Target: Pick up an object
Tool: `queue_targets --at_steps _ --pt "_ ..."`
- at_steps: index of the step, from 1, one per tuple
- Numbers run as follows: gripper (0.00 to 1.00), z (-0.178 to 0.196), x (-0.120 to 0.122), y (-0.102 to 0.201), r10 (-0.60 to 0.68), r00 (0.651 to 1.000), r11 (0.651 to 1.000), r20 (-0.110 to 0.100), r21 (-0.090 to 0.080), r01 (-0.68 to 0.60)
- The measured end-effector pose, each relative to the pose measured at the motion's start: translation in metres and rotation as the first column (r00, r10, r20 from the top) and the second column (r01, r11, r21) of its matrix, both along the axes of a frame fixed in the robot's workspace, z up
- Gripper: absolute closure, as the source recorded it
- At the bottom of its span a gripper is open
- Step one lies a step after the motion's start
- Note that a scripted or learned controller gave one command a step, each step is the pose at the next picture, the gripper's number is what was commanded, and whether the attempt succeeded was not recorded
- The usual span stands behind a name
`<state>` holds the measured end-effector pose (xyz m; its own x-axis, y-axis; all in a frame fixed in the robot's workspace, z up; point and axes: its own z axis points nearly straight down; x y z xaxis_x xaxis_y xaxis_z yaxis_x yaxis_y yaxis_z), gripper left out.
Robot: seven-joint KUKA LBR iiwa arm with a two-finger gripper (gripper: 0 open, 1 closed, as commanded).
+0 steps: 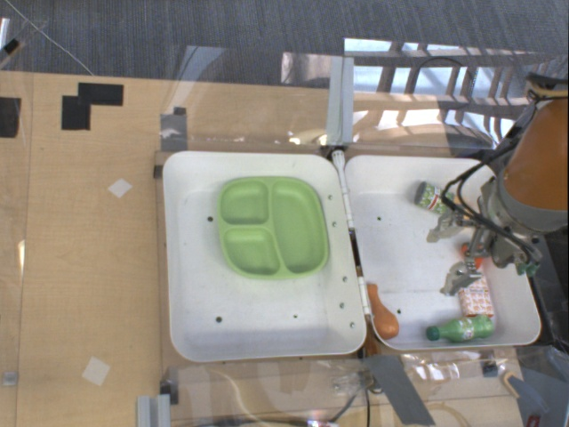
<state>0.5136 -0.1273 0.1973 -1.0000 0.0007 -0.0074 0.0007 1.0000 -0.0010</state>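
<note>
Nearest lies the green plastic bottle [460, 329] along the right bin's [391, 194] front wall. Behind it, the gripper [452, 254] hangs with fingers spread, empty, just beside a red-and-white packet [477, 299]. Centre over one item; descend vertically before closing.

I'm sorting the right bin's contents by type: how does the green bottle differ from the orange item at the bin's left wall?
The green bottle is green with a white band and a darker cap; the orange item is plain orange, darker at its upper end. The bottle lies nearly crosswise along the right bin's near edge; the orange item lies lengthwise against its left wall. The bottle is slimmer and straighter, the orange item rounder. Both lie flat, apart from the tool.
</note>
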Motion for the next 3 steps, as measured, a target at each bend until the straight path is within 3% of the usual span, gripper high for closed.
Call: queue_targets --at_steps 1,2,3 --pt "0.00 -0.106 0.014 -0.040 0.021 1.000 1.000 0.011 -0.003 -0.021" --pt "1.00 -0.093 0.018 -0.039 0.030 0.999 1.000 0.023 -0.007 -0.030" --pt "1.00 0.025 -0.012 0.016 0.198 0.980 0.980 0.010 -0.005 -0.197"
